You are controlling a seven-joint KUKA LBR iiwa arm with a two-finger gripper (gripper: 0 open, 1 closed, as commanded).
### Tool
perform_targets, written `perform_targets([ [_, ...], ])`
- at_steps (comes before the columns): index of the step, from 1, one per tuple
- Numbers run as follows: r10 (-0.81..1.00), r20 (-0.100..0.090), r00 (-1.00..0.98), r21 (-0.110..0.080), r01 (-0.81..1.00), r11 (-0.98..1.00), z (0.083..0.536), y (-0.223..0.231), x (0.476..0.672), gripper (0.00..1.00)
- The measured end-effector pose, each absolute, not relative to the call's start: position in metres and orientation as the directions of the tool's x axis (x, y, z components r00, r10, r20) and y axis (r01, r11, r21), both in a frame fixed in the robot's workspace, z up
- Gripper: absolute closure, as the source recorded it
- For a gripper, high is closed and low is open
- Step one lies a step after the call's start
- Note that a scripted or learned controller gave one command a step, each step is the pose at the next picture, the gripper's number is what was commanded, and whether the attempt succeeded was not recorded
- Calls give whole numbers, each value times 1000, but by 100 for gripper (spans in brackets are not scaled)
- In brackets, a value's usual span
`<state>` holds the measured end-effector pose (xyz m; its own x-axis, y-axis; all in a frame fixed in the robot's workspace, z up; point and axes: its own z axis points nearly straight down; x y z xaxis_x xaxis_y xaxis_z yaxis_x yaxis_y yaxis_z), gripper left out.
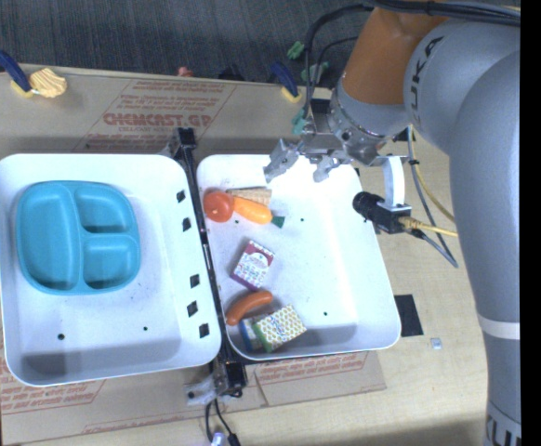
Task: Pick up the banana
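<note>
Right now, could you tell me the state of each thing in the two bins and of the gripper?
gripper: open, above the right bin's far edge, holding nothing
blue tray: flat in the left bin
carrot: lying in the right bin
small carton: lying tilted
hot dog: lying against the patterned box

The left bin [10, 342] holds a blue divided tray [77, 237]. The right bin [363, 286] holds a carrot [249, 211], a small carton [253, 265], a sausage [249, 306] and a patterned box [277, 327].
</note>
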<state>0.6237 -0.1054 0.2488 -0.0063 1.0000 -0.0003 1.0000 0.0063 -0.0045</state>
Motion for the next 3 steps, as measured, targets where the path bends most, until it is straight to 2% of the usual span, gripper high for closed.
perform_targets([
  [1,996,0,93,-10,996,-93,109,-91,600,0],
  [2,999,1,47,-9,999,-47,90,-100,640,0],
  [3,996,1,-93,-5,996,93,91,-91,612,0],
])
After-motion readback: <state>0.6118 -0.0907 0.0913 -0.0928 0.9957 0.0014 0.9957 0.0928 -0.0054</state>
